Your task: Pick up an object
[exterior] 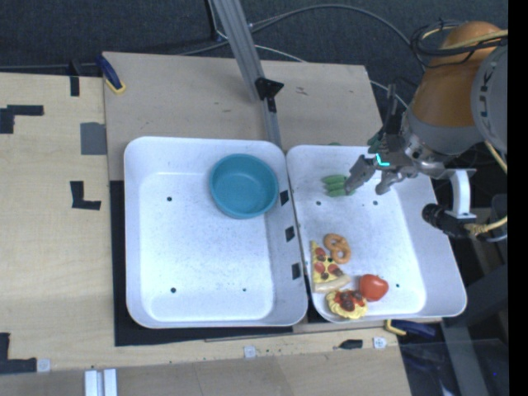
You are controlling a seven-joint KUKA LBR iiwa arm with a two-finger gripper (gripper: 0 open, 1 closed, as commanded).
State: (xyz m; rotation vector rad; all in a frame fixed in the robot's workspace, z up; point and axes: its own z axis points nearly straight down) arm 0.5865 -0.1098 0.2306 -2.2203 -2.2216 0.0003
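My gripper hangs over the far part of the right bin, its two fingers spread apart with nothing between them. A small green toy vegetable lies just left of the left fingertip. Nearer the front of the same bin lie a pretzel, a pizza slice, a red tomato and a yellow piece with red bits. A blue bowl sits in the far part of the left bin.
A grey metal pole slants down from the top to the ridge between the bins. Cables run across the dark floor behind the bench. The arm's grey and orange body stands over the right bin's far right corner.
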